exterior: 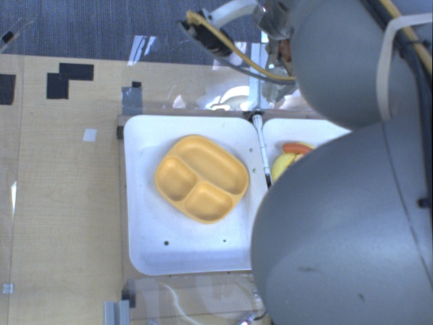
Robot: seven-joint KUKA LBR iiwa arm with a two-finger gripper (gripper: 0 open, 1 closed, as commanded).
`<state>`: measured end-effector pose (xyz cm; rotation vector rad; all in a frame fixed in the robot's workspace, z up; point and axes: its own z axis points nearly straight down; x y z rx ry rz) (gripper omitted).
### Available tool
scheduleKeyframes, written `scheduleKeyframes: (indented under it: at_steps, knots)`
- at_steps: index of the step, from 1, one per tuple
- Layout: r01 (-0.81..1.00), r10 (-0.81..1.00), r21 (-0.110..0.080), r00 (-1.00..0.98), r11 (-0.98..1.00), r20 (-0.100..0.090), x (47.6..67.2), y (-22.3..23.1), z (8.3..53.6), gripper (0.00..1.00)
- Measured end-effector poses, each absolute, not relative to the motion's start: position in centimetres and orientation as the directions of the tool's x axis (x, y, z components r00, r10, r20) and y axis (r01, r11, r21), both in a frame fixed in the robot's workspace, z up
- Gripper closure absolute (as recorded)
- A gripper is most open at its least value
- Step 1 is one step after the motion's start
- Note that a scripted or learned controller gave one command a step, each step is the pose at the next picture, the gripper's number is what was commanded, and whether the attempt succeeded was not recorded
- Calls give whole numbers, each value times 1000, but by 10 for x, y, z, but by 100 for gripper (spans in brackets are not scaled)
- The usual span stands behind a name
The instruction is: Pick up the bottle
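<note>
no writing or brand mark can be read anywhere from where i stand; the nearest thing to marks are some black blocky shapes [67, 78] on the tan tabletop [61, 202] at the far left, and they spell nothing. the left white bin [145, 249] holds a yellow divided plate [201, 178], three compartments, sitting a little turned in the middle of the bin. the big grey arm [352, 181] comes in from the right and covers nearly all of the right bin [308, 128]. in the slice of that bin left showing, just beside the divider between the bins, i can see a yellow rounded thing [284, 162] with something orange-red [296, 147] touching its far side. whether either of these is the bottle i cannot tell; too little of them shows. the tool itself is hidden behind the arm's own bulk, so i cannot tell how it stands or whether it has anything. a yellow cable [237, 49] loops off the arm near the top.
</note>
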<state>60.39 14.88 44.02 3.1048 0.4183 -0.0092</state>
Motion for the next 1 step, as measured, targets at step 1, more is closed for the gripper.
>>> scheduleKeyframes:
  at_steps: [1]
  knots:
    - [270,270,12,963,-963,-10,606,150,448,100]
